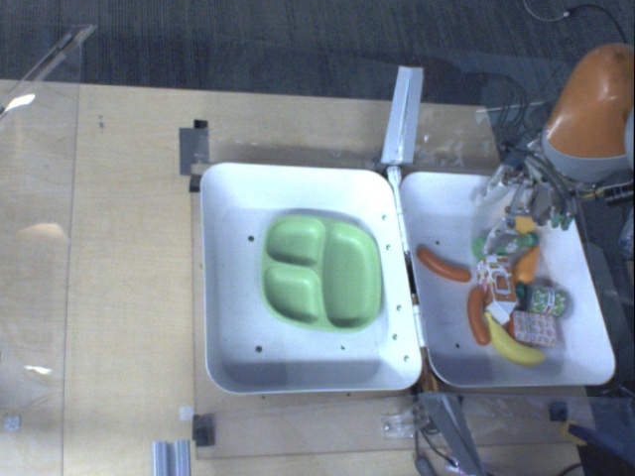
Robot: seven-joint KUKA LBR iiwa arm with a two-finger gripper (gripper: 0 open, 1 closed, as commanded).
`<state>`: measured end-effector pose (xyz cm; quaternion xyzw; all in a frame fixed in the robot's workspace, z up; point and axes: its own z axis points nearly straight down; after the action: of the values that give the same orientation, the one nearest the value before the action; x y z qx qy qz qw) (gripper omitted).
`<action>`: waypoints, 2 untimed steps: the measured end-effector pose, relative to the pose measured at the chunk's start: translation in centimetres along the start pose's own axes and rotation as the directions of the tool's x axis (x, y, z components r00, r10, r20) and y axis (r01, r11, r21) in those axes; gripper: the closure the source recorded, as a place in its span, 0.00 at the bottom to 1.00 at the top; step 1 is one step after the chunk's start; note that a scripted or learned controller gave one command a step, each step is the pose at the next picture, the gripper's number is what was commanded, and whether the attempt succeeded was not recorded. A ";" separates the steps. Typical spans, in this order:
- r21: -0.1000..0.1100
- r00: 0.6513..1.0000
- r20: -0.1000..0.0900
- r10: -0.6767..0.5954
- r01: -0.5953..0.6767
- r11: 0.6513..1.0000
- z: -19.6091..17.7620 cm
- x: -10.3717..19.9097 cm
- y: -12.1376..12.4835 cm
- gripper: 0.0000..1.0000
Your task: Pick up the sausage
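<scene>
Lowest in the frame, at the lower right: banana (517, 346), lying along the near wall of the right bin (595, 363). Just above it, a small packet (534, 329) and a green can (547, 299). Left of these, one sausage (478, 315), upright in the frame, its lower end close to the banana. Higher and further left, a second sausage (443, 264), slanted, alone on bare white floor near the divider. At frame centre, the left bin (228, 266) with a green tray (323, 271). Upper right, above a carrot (527, 263) and blurred clutter: gripper (531, 204), hanging over the bin's far part, apparently holding nothing. Finger spread impossible to tell. Behind it, the orange band (593, 102).
</scene>
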<state>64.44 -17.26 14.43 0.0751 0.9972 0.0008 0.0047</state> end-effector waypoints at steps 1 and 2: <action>0.000 0.980 0.003 -0.199 0.199 0.980 3.8 -1.2 -2.0 0.00; 0.002 0.867 0.004 -0.498 0.498 0.867 5.5 -3.2 -2.7 0.00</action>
<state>67.24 -20.38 8.91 -0.1842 0.9829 -0.0009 0.0067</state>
